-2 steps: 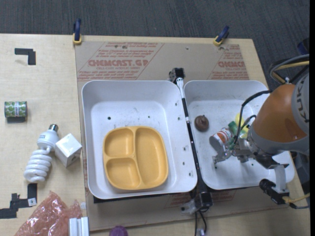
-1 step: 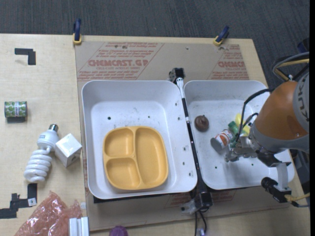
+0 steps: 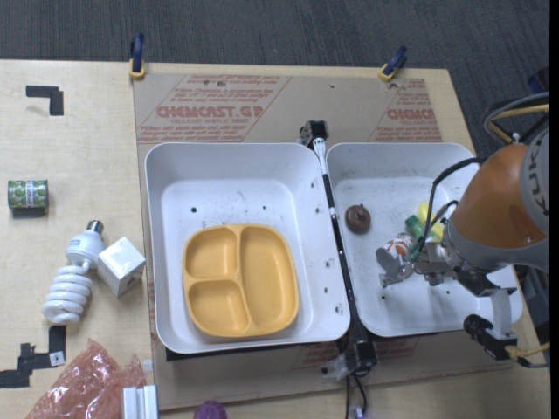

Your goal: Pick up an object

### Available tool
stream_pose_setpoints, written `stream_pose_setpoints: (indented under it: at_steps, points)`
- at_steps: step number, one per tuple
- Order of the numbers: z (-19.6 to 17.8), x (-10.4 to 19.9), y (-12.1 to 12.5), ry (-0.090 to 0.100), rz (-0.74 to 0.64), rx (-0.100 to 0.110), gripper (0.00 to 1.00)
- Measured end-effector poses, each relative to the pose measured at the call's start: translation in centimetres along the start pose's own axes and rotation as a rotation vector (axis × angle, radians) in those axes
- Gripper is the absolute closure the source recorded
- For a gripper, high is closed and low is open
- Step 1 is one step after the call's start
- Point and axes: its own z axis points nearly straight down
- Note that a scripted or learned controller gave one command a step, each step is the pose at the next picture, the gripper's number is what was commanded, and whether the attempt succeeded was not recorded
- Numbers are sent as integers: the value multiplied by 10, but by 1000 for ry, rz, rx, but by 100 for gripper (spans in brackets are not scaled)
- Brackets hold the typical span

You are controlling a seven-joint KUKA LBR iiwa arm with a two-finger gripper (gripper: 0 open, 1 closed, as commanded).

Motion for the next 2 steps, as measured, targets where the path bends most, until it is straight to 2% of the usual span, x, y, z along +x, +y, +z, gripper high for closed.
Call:
stream_pose_setpoints:
  at_steps: [1,2]
  points:
    - [10,20,-1,1,-2,1,0]
    - [0,19,1,0,-1,-2,100]
